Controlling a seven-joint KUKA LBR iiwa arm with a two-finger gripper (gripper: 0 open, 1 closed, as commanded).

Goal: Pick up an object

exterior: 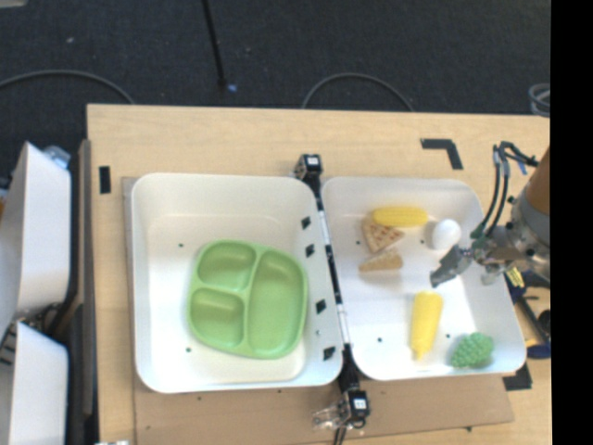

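Nearest the camera, along the front of the right bin (371, 360), a green broccoli-like toy (473, 350) sits in the front right corner and a yellow corn cob (426, 323) lies just to its left, its long axis running roughly front to back with a slight tilt. Above these the hand (451, 267) hangs over the middle right of the bin, reaching in from the right on the grey arm (523, 221); one dark finger slants down and to the left, but whether the hand is spread or clenched cannot be told from this angle, and nothing is seen between its fingers. No object is named by the task, so the candidates are all in this bin. The corn cob lies just in front of the hand, its upper end near the fingertip, and is judged the likeliest target along with the white egg-like ball (446, 233), which sits just behind the hand. Farther back and to the left lie a tan wedge (381, 263), a waffle-like triangular piece (382, 235) and a second yellow piece, perhaps a banana or corn (399, 216), lying crosswise near the back wall. The left bin (157, 248) holds a green divided plate (248, 299), well apart from the hand. The arm is cut off at the right, and the bench (222, 137) beyond is bare wood.
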